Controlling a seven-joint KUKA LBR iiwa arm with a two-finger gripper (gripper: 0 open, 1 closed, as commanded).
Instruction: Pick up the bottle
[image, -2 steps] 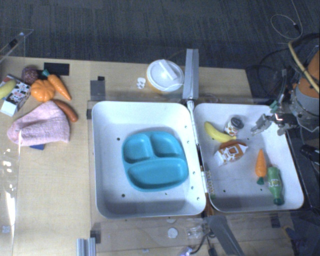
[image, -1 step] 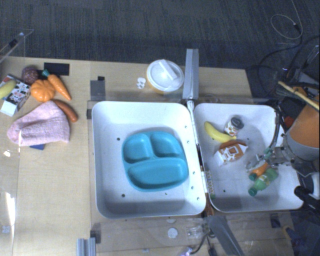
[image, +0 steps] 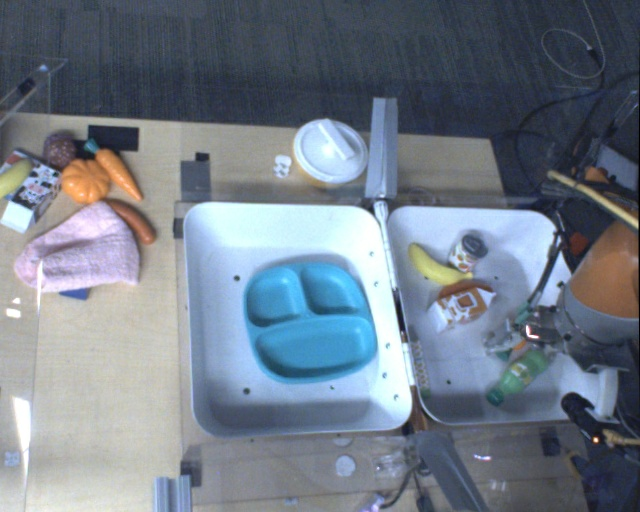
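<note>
A green bottle (image: 519, 376) lies on its side in the right bin (image: 437, 402), near the front right, its cap pointing toward the front left. My gripper (image: 522, 334) hangs just above the bottle's upper end, at the tip of the grey arm with the orange band (image: 607, 268) coming in from the right. The bottle rests on the bin floor below the gripper.
In the right bin lie a banana (image: 431, 265), a small can (image: 466, 249) and an orange-and-white carton (image: 463, 303). The left bin (image: 215, 300) holds a blue divided tray (image: 311, 320). Toy vegetables and a pink cloth (image: 80, 252) sit at far left; a white bowl (image: 330, 151) stands behind.
</note>
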